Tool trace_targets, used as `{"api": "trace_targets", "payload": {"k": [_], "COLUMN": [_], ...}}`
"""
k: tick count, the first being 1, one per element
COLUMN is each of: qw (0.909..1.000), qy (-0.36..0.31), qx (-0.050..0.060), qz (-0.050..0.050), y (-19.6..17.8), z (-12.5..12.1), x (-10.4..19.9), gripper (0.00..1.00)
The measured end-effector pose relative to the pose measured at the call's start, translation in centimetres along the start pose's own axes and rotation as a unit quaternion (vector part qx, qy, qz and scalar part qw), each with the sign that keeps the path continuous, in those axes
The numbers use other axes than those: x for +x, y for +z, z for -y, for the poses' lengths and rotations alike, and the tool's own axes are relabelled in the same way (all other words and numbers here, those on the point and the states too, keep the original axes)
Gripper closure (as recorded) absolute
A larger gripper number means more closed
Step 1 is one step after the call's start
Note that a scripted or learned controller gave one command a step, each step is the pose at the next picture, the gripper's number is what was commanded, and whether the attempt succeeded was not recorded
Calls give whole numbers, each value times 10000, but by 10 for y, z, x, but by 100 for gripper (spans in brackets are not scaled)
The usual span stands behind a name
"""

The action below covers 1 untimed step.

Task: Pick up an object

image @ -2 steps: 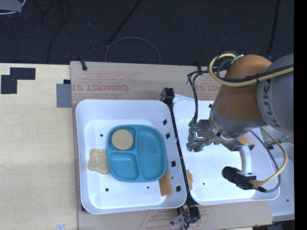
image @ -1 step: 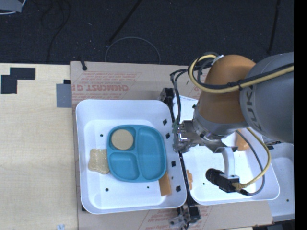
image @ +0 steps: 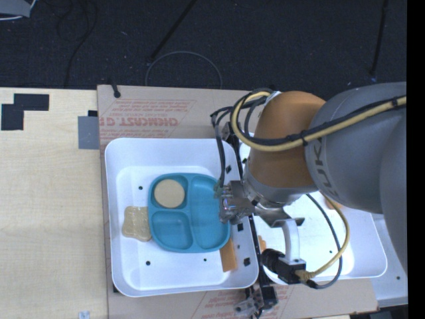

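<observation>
The left white bin (image: 126, 171) holds a blue divided tray (image: 189, 221), with a round tan disc (image: 169, 193) resting in the tray's upper left compartment. A pale yellowish piece (image: 137, 222) lies on the bin floor touching the tray's left edge, and a small orange-brown strip (image: 228, 258) lies just beside the tray's lower right corner. The arm (image: 312, 151) reaches in from the right, its gripper (image: 228, 203) low at the tray's right edge; whether it is spread or pinching anything, I cannot tell. The right white bin (image: 372, 258) lies mostly under the arm.
</observation>
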State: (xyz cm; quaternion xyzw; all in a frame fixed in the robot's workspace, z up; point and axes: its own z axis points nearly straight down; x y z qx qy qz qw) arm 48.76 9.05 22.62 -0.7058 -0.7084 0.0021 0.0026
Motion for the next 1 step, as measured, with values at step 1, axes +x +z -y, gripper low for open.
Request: {"api": "trace_targets", "payload": {"k": [1], "qw": [10000], "qy": [13], "qx": [-7], "qz": [6], "y": [0], "z": [-1], "x": [-2], "gripper": [0]}}
